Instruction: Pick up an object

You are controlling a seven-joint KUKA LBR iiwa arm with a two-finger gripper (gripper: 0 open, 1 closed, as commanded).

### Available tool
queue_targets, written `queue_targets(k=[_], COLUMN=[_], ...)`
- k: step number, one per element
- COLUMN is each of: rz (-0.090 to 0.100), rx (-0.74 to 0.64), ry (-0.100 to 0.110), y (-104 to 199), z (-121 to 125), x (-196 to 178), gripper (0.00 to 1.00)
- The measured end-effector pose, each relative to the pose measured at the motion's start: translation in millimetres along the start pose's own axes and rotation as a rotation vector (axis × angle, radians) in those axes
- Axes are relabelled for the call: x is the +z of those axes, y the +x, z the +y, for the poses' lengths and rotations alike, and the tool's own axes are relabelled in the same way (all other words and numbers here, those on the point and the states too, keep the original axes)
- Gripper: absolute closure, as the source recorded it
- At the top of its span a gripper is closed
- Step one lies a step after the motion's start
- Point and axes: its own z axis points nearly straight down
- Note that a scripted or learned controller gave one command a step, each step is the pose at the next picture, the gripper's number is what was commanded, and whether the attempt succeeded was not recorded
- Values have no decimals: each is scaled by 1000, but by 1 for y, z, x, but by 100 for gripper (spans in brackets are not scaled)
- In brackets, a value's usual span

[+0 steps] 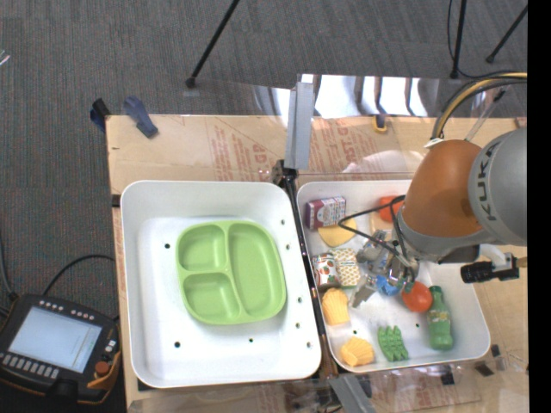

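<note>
"KU" is read in dark letters on the grey arm (508,192), below the orange band; red print is seen on the bench board (232,149) but cannot be made out; a purple-and-white carton (327,210) and a red-patterned packet (337,270) carry labels too small to read. The gripper (381,275) is lowered into the right bin (482,338); whether its fingers are parted or closed cannot be told, and nothing is seen held. Touching its right: a red tomato-like ball (417,297); just beyond, a green bottle (440,317). Below-left: two yellow pieces (336,306), (357,350); below: a green ridged toy (393,342). Well left, in the left bin (138,231): a green divided plate (231,271).
</note>
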Motion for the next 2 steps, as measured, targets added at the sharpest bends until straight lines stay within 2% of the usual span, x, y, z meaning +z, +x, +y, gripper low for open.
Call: queue_targets(k=[1, 2], rz=[-2, -1], rx=[-5, -6], ry=[0, 0], y=[-1, 0], z=[1, 2], x=[-10, -10], gripper=[100, 0])
